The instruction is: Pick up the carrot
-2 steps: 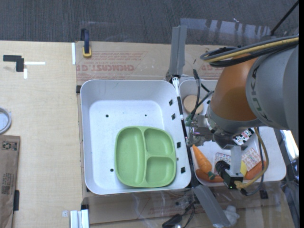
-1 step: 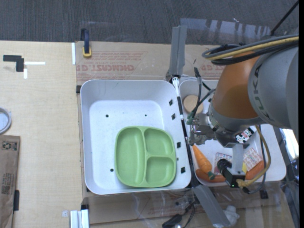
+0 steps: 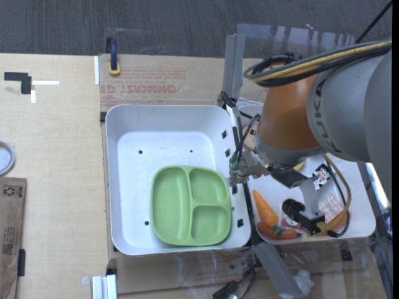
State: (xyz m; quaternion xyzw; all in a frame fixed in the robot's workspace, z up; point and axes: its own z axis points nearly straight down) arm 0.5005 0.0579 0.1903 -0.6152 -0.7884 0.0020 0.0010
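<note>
One gripper is seen over the right bin; whether it is clenched or released cannot be told, as it is hidden under the wrist. Just below it, the carrot is laid in that bin. Farther left, a green plate is held in the left bin.

Green three-part plate in left white bin, perhaps a tape roll on bench at far left
</note>
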